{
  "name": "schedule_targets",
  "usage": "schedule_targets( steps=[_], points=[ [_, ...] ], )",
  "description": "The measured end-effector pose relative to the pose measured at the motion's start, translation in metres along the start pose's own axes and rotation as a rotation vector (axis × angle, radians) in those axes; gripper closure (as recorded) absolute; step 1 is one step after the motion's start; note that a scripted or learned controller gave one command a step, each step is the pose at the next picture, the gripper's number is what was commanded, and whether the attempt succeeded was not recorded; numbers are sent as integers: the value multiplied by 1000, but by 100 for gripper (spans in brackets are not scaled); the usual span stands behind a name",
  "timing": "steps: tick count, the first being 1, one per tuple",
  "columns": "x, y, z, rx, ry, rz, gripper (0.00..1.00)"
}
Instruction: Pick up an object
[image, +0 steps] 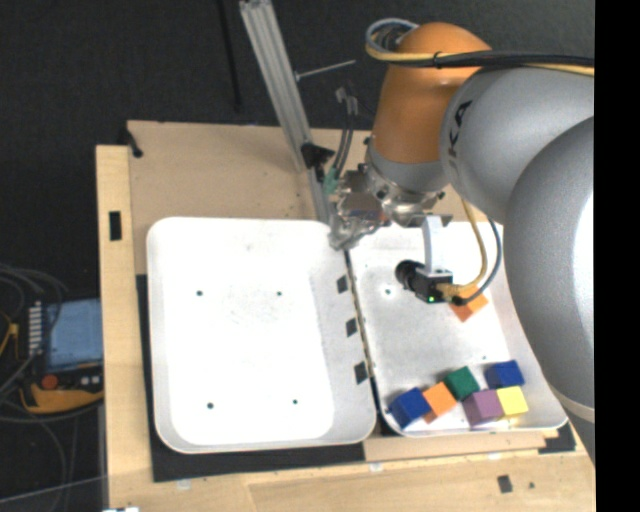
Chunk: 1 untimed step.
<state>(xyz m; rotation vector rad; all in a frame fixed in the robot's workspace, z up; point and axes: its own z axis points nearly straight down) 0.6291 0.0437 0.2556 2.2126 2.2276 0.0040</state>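
Note:
Several small blocks lie in the right bin. Along its front edge sit a blue block, an orange block, a green block, a purple block, a yellow block and a second blue block. Another orange block lies further back, by the right wall. My gripper hangs at the back of the bench, over the ridge where the two bins meet, far from the blocks. The wrist and its cabling hide much of it.
The left bin is a plain white tray beside the right one. A slanted metal rail rises behind the bins. The big grey arm covers the right bin's far right side. Cables and a blue box lie off the bench's left.

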Motion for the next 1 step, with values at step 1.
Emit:
schedule_targets(
  steps=[1],
  points=[
    [39, 21, 18, 1, -2, 2, 100]
  ],
)
